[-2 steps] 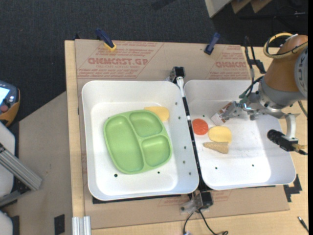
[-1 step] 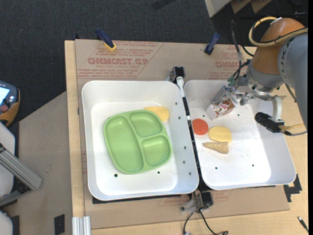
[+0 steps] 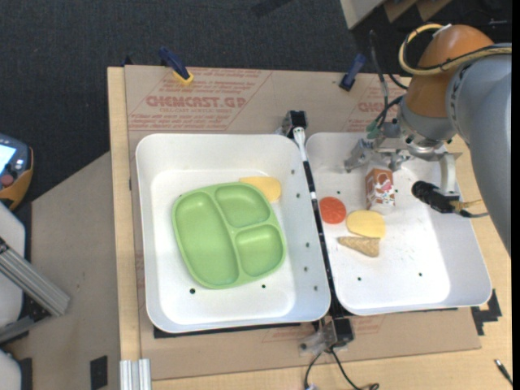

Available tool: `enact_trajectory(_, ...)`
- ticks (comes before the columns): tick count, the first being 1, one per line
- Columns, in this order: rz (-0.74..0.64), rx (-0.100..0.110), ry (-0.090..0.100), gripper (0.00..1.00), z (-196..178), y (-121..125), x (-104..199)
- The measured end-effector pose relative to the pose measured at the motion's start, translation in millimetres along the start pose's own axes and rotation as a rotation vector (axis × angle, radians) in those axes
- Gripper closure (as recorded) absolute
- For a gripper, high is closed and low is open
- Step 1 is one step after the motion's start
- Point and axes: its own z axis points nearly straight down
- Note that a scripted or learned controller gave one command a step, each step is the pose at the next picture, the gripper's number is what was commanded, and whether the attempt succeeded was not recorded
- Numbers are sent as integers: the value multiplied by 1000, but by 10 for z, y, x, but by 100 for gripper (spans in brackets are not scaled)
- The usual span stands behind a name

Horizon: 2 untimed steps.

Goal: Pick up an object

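Camera view | jaws (image 3: pixel 380 169) astride upright red-white carton (image 3: pixel 380 190) | right bin (image 3: pixel 455 287)

Bright, even overhead light, soft short shadows, mild glare on white bins (image 3: pixel 154 218), slightly soft focus.

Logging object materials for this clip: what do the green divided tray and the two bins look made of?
Green divided tray: likely moulded plastic, smooth with a soft sheen on its rounded ridges. Left bin and right bin: probably thin formed white plastic, matte, with rounded corners and lips.
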Motion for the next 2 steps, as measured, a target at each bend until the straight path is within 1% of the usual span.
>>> enact_trajectory(1,2,10,1,0,37,-35,-7)
enact_trajectory(2,1,6,0,100,-76,-24,-7)
